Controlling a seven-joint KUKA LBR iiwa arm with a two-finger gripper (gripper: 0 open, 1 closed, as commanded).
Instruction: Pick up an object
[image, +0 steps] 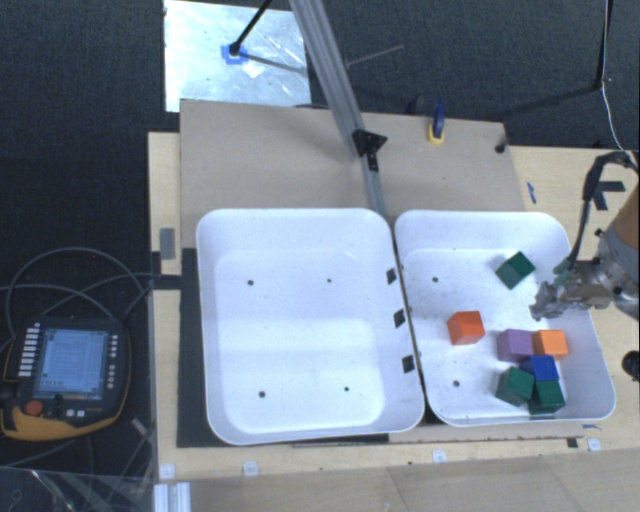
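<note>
The right bin (480, 228) holds several blocks. A dark green block (515, 269) lies near its back right. An orange-red block (465, 327) sits in the middle. At the front right cluster a purple block (516, 344), an orange block (551, 343), a blue block (543, 367) and two dark green blocks (517, 384). My gripper (553, 300) hangs over the bin's right side, just above the purple and orange blocks and right of the lone green one. I see nothing between its fingers.
The left bin (300, 320) stands beside the right one on the brown bench board. A slanted metal pole (340, 85) crosses the back. A teach pendant (65, 375) with its cable lies on the floor at left.
</note>
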